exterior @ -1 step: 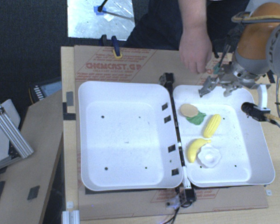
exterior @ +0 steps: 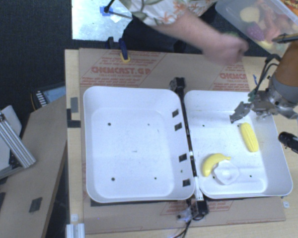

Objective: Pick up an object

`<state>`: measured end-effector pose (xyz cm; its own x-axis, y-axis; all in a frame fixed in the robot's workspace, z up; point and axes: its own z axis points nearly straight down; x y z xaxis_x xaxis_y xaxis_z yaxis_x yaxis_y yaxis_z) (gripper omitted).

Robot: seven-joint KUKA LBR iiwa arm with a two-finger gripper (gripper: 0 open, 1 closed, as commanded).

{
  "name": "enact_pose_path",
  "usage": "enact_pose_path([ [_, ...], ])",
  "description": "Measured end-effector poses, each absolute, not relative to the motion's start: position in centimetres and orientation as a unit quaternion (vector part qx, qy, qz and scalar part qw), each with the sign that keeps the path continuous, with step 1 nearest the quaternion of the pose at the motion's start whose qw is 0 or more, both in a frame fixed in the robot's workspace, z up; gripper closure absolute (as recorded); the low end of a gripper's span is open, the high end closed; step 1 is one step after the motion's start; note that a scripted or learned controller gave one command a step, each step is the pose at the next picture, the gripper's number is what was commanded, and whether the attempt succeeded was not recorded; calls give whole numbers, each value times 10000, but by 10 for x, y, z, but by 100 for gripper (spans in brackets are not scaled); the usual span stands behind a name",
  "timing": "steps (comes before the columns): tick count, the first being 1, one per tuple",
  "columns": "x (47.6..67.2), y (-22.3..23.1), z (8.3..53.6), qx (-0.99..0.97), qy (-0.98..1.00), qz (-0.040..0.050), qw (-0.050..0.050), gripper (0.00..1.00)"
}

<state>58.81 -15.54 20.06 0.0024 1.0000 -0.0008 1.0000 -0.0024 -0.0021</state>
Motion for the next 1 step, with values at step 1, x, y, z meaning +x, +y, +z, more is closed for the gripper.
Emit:
enact_pose_path([
  [1, 634, -97, 87, -7039, -7103, -1, 15, 0],
])
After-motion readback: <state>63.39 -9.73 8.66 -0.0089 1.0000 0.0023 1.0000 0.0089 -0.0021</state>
